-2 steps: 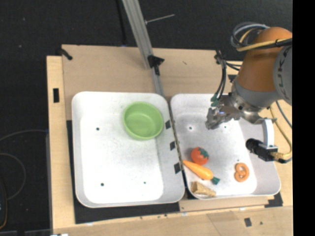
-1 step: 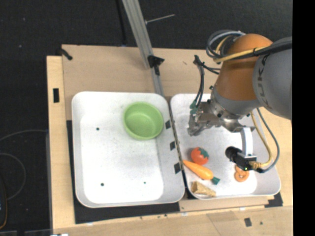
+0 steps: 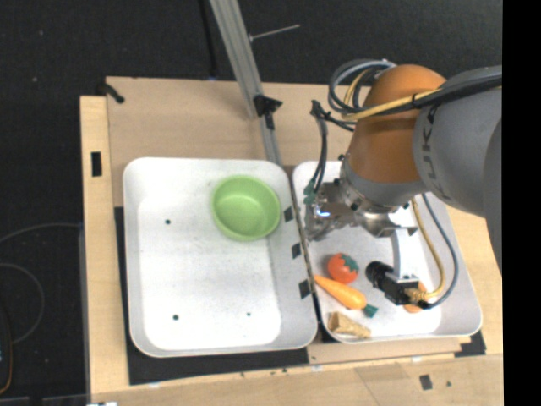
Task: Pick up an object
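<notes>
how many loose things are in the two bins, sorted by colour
Green: 1, the bowl in the left bin
Orange: 2, the round tomato-like toy and the carrot in the right bin
Tan: 1, the wedge by the near rim
Total: 4

1. A robotics lab: a grey and orange industrial arm with trailing cables.
2. A plywood counter bearing two white bins, with a metal mast rising over dark floor.

bowl green | bins white | carrot orange | tomato red-orange
</notes>
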